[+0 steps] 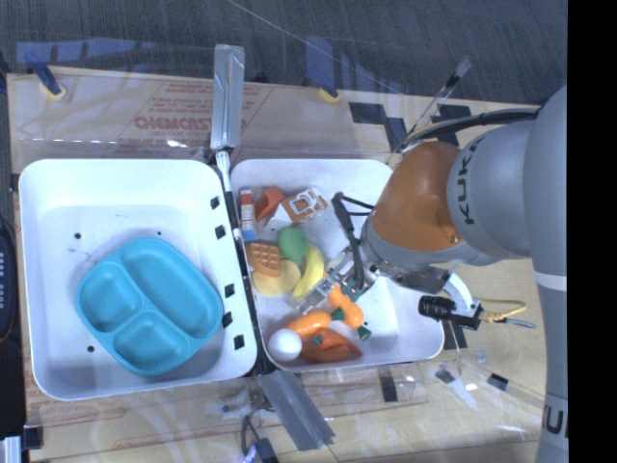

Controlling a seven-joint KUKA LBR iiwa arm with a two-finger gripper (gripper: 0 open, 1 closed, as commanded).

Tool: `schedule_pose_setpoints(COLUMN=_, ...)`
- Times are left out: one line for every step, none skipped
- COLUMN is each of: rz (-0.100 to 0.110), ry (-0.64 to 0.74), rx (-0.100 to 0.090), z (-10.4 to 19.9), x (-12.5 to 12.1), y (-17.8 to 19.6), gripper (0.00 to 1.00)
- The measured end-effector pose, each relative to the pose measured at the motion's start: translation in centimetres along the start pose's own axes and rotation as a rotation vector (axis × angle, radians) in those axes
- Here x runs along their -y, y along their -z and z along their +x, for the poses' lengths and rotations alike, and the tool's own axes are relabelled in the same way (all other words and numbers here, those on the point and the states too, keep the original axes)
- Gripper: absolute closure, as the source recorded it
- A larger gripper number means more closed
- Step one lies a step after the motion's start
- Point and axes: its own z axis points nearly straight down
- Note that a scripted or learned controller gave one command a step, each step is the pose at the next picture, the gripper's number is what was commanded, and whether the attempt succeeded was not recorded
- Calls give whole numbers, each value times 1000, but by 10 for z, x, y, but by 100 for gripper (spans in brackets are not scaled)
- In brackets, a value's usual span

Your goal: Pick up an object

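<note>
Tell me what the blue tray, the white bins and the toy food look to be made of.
Blue tray: probably moulded plastic, matte, one even colour with rounded compartments. White bins: likely thin formed plastic, smooth with a faint sheen and rounded corners. Toy food, such as the banana, carrot and egg: seemingly hard plastic, with bright flat colours and slight gloss. None is certain from this view.

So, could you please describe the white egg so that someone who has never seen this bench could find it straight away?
Of the two white bins, take the right bin, the one crowded with toy food beside the bin holding the blue tray. Look to its near-left corner, against the divider. The egg lies there beside the carrots: the one plain white, smooth, rounded piece among orange, yellow and green ones.
</note>
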Motion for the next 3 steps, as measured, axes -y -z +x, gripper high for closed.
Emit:
schedule_pose_setpoints(rz=-1, ry=6, rx=2, z=-1, x=-1, y=11, gripper=100)
schedule_pose_setpoints(rz=-2, ry=-186, rx=2, z=41, x=-33, y=1, gripper=100)
schedule_pose_setpoints(rz=2, ry=-236, rx=0, z=6, x=-68, y=0, gripper=100)
